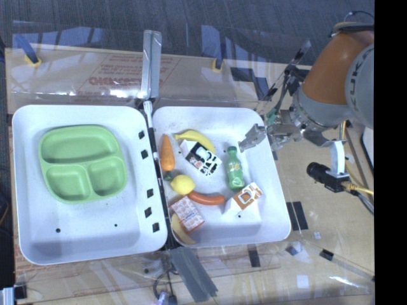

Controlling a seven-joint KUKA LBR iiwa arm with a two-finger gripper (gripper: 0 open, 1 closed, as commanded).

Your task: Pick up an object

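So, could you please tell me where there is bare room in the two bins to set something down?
Left bin: bare floor in front of and right of the green tray. Right bin: bare strips along the back wall behind the banana and in the front right corner past the small carton. It is crowded from the carrot and lemon to the green bottle.

Tray (pixel 81 164) in left bin (pixel 25 234), banana (pixel 194 136), carrot (pixel 167 154), bottle (pixel 234 168), lemon (pixel 183 183) in right bin (pixel 270 218), gripper (pixel 252 136) above its right rim
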